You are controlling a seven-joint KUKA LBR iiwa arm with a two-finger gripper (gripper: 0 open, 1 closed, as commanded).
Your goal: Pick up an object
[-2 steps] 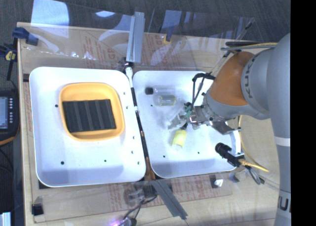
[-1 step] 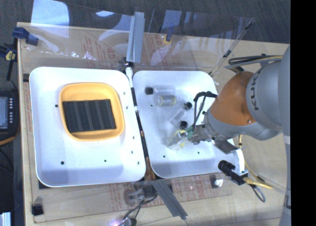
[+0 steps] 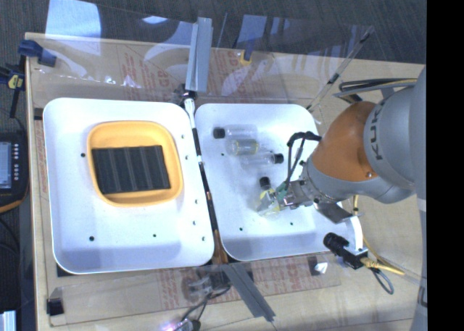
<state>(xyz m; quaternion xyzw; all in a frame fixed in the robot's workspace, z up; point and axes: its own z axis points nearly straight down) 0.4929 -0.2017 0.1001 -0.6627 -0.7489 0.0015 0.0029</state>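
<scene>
My gripper [image 3: 281, 197] is low in the right bin [image 3: 232, 242], near its middle right. Its tip sits against a small clear plastic object with green marks [image 3: 268, 205]; whether that object is between the fingers is hidden by the wrist. Further back in the same bin lie a clear bottle [image 3: 243, 134] with a black cap [image 3: 218, 133] and a second clear bottle [image 3: 249, 148] with a black cap [image 3: 278, 157]. A small black piece [image 3: 264, 181] lies just behind the gripper.
The left bin [image 3: 72, 235] holds a yellow tray [image 3: 98, 137] with a black ribbed insert [image 3: 132, 169]. A dividing rim [image 3: 201, 177] separates the two bins. A clear panel [image 3: 217, 54] stands behind the bins.
</scene>
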